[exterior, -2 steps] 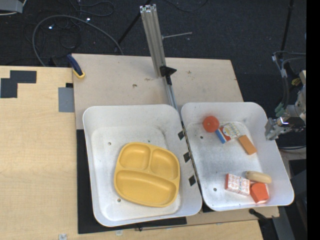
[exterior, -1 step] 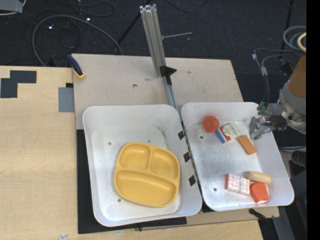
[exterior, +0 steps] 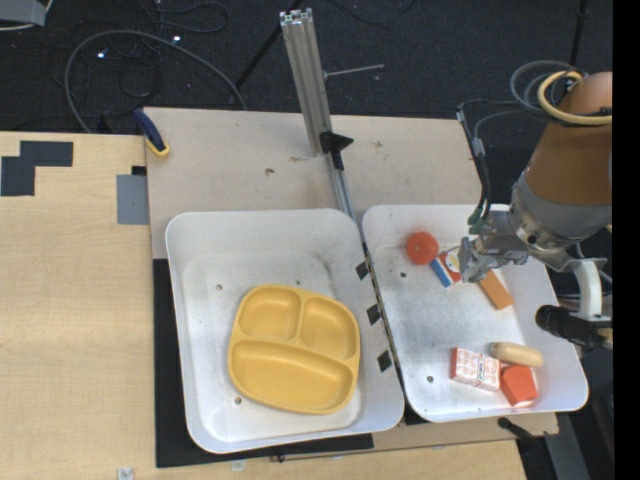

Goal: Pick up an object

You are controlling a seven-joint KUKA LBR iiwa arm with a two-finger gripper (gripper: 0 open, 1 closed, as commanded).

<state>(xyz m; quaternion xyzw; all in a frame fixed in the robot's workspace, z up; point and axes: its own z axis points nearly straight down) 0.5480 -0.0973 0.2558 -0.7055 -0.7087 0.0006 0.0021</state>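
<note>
Right bin [exterior: 560,393] | gripper [exterior: 478,264] at 12 o'clock, I cannot tell its opening | carton [exterior: 474,368] print unreadable at 6 o'clock

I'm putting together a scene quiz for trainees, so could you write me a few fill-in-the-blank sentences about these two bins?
1. The yellow plastic divided tray lies in the ____ white bin.
2. The yellow tray has ____ compartments.
3. The red ball lies in the ____ white bin.
4. The gripper hangs over the bin that holds the ____ ball.

Missing words: left; three; right; red
</note>
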